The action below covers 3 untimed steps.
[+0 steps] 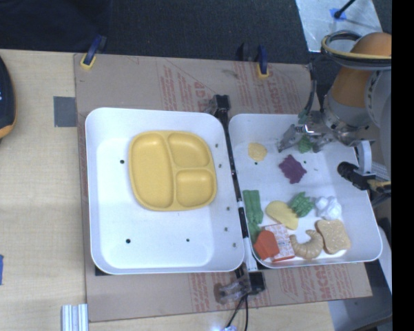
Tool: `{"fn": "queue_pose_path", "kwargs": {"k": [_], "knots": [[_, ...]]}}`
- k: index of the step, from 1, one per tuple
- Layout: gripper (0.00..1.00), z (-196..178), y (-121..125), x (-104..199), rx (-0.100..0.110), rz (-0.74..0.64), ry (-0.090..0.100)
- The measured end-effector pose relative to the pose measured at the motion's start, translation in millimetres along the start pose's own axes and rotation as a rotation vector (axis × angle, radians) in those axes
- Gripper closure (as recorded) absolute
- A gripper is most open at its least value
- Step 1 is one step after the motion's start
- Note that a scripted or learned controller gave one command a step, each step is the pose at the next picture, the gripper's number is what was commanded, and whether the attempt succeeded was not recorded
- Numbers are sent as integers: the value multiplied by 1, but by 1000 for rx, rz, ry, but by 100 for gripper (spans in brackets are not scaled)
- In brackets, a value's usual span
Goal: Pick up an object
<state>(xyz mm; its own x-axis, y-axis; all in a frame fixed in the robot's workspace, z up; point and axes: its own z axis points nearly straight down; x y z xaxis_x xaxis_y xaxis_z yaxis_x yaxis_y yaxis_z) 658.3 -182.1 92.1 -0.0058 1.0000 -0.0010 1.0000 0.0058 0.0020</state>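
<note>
From the one camera above the bench, we take the right bin [372,205] as our landmark. The arm [361,74], grey with an orange band, reaches over that bin's far right corner, and its gripper [304,138] hangs low above the bin's far end. A small green piece [304,144] shows at the fingertips, but we cannot tell whether the tool is open, closed or gripping it.

Inside the right bin, near its far left part, lies a small pale yellow piece [257,151]. Toward the bin's middle, just nearer the camera than the gripper, sits a purple piece [292,168]. Along the bin's left wall lies a long green strip [252,206]. In the near half we see a yellow lump [281,214], with a green leafy piece [302,203] just beside it and a small white crumpled item [327,206] next to that. At the near edge lie an orange-red piece [266,243], a red and white packet [282,243], a tan curled piece [307,245] and a toast-like slice [333,235], all close together.

Touching the right bin's left wall stands the left bin [110,185], which holds a yellow divided plate [172,169] in its far half.
</note>
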Motion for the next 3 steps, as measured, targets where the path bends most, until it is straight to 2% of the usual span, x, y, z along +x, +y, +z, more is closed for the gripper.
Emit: {"fn": "queue_pose_path", "kwargs": {"k": [1, 2, 3], "knots": [[0, 1, -55, 31, 11, 3, 3], [0, 0, -63, -4, 7, 4, 1], [0, -21, 2, 34, -3, -3, 0]]}}
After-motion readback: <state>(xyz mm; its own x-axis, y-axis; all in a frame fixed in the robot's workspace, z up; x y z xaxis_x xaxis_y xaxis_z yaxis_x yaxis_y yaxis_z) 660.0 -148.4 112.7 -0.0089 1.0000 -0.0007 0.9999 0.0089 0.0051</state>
